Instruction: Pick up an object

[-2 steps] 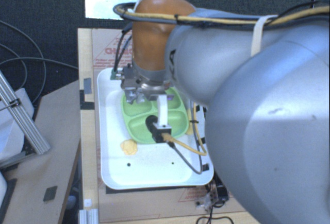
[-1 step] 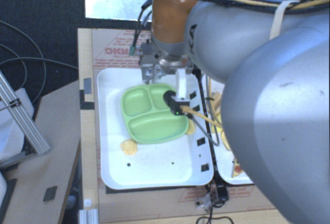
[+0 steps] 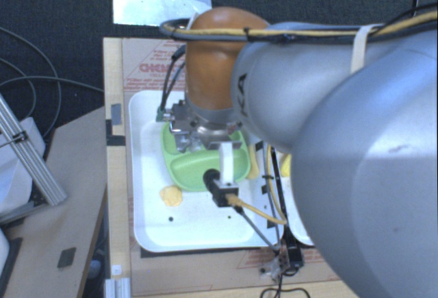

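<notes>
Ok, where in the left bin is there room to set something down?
Bare floor runs along the bin's near edge, in front of the yellow lump and green bowl, and up the left wall beside the bowl. The middle is crowded; the arm hides the right.

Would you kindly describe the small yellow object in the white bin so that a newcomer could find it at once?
Look at the white bin on the view's left. A light green dish lies in it; just off that dish's lower left edge sits the small yellow lump. It is rounded, pale yellow and far smaller than the dish.
</notes>
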`<action>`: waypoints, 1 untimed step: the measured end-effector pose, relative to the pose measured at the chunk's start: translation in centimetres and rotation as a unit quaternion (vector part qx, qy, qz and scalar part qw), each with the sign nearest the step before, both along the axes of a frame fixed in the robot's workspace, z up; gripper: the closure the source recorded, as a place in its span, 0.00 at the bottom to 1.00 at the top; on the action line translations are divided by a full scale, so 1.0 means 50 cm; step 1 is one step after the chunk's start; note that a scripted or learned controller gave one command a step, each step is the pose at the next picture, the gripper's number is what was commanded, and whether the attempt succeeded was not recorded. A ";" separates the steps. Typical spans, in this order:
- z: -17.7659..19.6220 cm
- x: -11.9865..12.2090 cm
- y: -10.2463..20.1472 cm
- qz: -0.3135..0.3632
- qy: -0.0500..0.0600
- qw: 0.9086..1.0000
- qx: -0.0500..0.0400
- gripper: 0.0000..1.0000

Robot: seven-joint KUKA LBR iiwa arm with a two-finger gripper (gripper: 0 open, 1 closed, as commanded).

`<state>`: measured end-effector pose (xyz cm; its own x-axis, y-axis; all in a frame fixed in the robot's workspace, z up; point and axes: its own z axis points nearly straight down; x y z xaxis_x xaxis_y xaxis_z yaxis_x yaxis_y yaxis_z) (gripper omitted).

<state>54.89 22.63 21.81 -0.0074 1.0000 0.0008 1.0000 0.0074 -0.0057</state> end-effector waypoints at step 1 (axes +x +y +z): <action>0.057 -0.129 0.020 0.000 -0.002 1.000 0.001 1.00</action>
<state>48.46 23.63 24.68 -0.0084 1.0000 0.0027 1.0000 0.0084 -0.0012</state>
